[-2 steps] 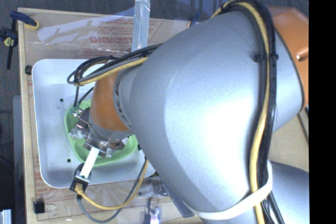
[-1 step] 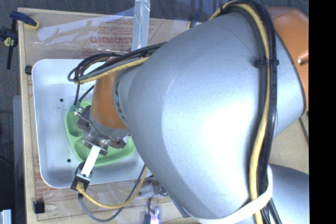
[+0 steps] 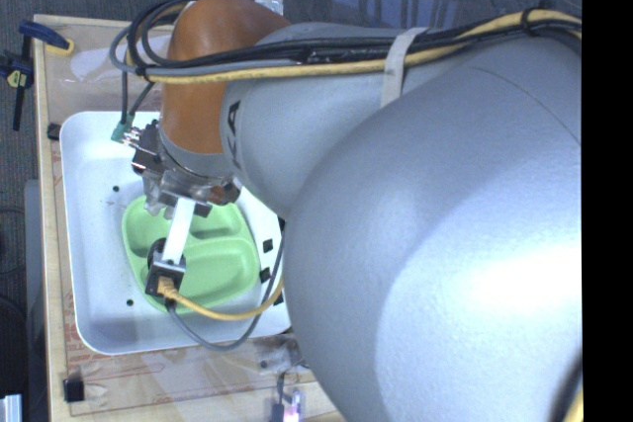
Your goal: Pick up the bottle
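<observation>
Bottle place I cannot tell: it may lie hidden under the big arm [image 3: 415, 212], which covers much of the bins. In the left bin [image 3: 79, 212] lies a green dish [image 3: 223, 262], and the jaws hang low over its left part (spread or pressed together, I cannot tell). The risk, I judge: they close on the dish, or the yellow cable [image 3: 218, 311] snags its rim.

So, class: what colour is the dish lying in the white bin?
Light green dish, seen in the camera view.
</observation>
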Motion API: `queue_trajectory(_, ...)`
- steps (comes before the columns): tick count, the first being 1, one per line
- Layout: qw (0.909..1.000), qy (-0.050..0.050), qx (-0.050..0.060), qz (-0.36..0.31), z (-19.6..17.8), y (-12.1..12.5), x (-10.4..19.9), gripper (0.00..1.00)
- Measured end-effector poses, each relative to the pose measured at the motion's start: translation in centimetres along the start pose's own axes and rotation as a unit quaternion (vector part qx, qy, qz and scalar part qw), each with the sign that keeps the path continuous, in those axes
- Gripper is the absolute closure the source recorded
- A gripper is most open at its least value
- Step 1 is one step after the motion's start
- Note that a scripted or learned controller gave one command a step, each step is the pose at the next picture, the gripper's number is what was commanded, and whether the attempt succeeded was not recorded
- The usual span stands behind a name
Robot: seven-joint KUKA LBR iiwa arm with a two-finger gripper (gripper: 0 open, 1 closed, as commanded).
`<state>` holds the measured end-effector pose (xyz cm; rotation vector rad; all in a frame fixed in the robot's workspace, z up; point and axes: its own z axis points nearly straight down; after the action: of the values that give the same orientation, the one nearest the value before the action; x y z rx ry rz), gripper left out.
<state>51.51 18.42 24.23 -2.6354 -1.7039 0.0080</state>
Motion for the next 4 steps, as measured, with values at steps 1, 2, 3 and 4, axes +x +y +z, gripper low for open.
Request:
queue_trajectory(1, 0.9995, -0.001, 0.001, -0.033, 5.6, -0.8, -5.1, 1.00)
queue_trajectory(2, 0.9892, 0.001, -0.001, -0.146, -3.1, -1.8, -5.4, 1.00)
queue_trajectory(3, 0.9892, 0.001, -0.001, -0.147, -3.0, -1.8, -5.4, 0.00)
queue_trajectory(4, 0.9981, 0.000, 0.000, -0.061, 5.2, 0.2, -10.1, 0.00)
